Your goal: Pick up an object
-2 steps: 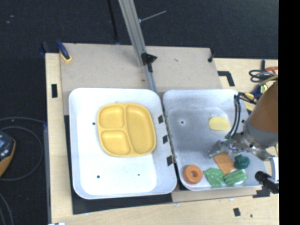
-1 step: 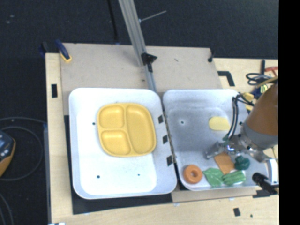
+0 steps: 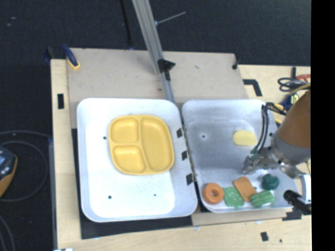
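Observation:
The right bin [image 3: 209,119] holds several small objects. A pale yellow oval piece [image 3: 244,137] lies near its middle right. Along the front edge sit an orange ring [image 3: 213,192], a light green piece [image 3: 233,198], an orange block [image 3: 244,186], another green piece [image 3: 262,198] and a dark green piece [image 3: 270,181]. My gripper [image 3: 250,166] hangs low over the right bin, just below the yellow oval and just above the orange block. Nothing shows in its grasp.
A yellow divided plate [image 3: 141,144] lies in the left bin [image 3: 94,192]. A metal pole [image 3: 149,35] slants up from the back between the bins. The arm's orange band [image 3: 298,124] covers the right bin's right side. Cables [image 3: 290,82] lie at the far right.

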Robot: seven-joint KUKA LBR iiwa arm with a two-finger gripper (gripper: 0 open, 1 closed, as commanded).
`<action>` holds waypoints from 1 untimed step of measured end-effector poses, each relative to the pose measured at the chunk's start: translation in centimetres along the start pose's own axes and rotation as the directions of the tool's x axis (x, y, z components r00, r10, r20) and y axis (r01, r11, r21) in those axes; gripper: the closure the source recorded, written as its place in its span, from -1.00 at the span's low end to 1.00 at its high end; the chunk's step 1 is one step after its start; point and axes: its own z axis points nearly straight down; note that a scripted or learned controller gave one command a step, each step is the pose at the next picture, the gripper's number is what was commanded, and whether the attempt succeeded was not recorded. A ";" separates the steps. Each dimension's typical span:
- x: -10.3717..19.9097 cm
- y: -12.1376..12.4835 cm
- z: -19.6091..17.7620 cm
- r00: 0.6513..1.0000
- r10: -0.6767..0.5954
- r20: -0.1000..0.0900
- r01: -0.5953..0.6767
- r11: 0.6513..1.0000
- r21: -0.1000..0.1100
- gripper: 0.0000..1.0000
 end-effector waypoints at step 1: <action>-0.5 -0.6 -6.0 1.000 -0.002 0.003 0.002 1.000 0.001 1.00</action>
